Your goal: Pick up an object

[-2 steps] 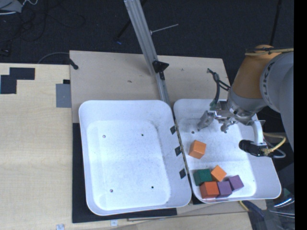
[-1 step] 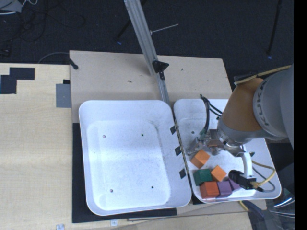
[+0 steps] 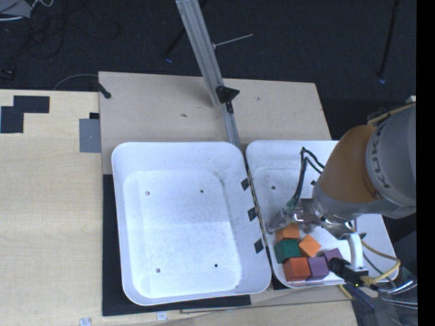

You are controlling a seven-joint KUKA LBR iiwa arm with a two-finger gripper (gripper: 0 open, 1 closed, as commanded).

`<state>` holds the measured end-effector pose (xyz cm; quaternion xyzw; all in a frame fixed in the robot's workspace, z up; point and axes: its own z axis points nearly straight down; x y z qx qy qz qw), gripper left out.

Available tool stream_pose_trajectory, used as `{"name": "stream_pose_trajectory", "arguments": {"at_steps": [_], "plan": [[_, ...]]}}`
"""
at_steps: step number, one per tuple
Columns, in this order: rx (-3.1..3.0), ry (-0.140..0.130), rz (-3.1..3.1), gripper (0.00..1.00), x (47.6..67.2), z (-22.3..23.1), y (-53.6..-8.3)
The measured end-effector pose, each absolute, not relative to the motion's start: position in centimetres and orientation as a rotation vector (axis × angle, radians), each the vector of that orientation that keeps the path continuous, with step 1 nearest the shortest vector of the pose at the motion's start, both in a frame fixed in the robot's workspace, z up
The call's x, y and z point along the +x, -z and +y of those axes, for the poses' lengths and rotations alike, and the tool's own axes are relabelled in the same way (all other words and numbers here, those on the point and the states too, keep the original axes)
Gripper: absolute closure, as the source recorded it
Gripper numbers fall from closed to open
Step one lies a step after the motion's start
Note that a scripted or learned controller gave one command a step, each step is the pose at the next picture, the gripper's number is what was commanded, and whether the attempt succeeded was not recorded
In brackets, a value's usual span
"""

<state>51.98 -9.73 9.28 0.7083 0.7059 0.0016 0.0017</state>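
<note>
Several small blocks lie bunched in the right bin's (image 3: 272, 161) near corner: an orange block (image 3: 309, 245), another orange one (image 3: 291, 232), a green block (image 3: 287, 250), a brown-red block (image 3: 297, 269) and a purple block (image 3: 319, 267). The arm's orange and grey wrist hangs over the right bin, and my gripper (image 3: 293, 217) reaches down just above the blocks at their far edge. I see nothing between its fingers, and their spread is hidden by the wrist.
The left bin (image 3: 178, 219) sits beside the right one, joined by black clips on the shared rim. A slanted metal rail (image 3: 204, 53) rises behind the bins. Cables trail off the arm at the lower right.
</note>
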Motion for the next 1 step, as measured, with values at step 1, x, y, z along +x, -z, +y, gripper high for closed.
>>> {"name": "stream_pose_trajectory", "arguments": {"at_steps": [1], "plan": [[2.23,-0.006,2.209,1.0,51.97,-9.8,-10.24]]}}
